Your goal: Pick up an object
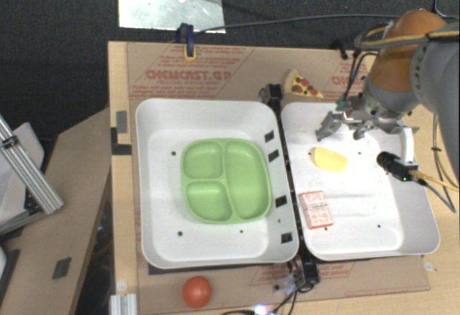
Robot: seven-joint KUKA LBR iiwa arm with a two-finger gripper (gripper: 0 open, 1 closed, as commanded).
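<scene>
A yellow object [329,159] was seen lying flat on the floor of the right bin [402,234], in its upper-left part. Its long axis was laid roughly left to right across the view, with the narrower end turned toward the divider between the bins; its exact kind could not be made out. Nearer the front of the same bin, a small red-and-white packet [315,209] was placed with its long axis running roughly from back to front, slightly tilted; its print was too small to be read.

The tool [343,126] was held just above and behind the yellow object, apart from it. Its two fingers were seen spread, with nothing between them. Much of the arm was cut off by the right edge.

In the left bin [154,162] a green divided plate [226,180] was set. On the counter [144,65], a pizza-slice toy [302,85] was lodged behind the bins, partly hidden by the rim, and a red ball [196,291] was left at the front.
</scene>
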